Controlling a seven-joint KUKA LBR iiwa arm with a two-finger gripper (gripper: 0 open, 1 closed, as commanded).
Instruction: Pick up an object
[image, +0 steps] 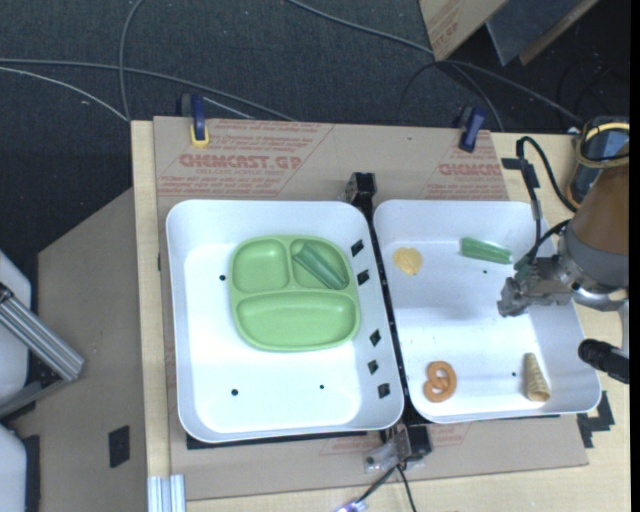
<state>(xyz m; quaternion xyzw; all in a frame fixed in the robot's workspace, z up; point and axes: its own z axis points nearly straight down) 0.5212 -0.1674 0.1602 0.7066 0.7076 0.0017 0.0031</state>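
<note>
Green stick (486, 250) lies flat in the right bin (470, 400), near its far wall, long axis running roughly left-right with a slight tilt. Gripper (518, 296) sits just beside it, toward the near-right; the stick is up and left of it. Cannot tell how the gripper is set; nothing visibly held. Farther off: yellow lump (407, 262), pretzel (439, 381), cone (536, 377).

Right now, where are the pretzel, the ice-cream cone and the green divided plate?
pretzel (439, 381), camera view, on its looped body.
ice-cream cone (536, 377), camera view, mid-length of the cone.
green divided plate (292, 322), camera view, floor of its large compartment.
</note>
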